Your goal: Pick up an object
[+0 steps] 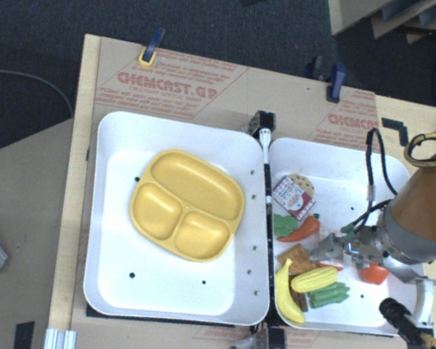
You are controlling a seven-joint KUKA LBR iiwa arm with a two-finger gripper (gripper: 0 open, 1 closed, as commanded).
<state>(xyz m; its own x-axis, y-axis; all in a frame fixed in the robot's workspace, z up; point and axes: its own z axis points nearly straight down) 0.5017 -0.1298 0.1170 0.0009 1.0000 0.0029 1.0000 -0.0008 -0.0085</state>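
The right bin (345,163) holds a heap of toy food. A red and white packet (292,193) lies at the back, with a green piece (283,225) and an orange-red pepper (306,226) just in front of it. Nearer the front are a brown piece (296,254), a banana (286,296), a yellow corn cob (314,278) and a green vegetable (330,295). A red tomato (373,275) sits to the right. My gripper (342,250) hangs low over the bin's middle, between the pepper and the tomato, just above the corn cob.
A yellow divided plate (186,204) lies in the left bin (110,217). A ridge (266,211) separates the two bins. The arm's orange band and grey wrist (422,222) cover the right bin's right side.
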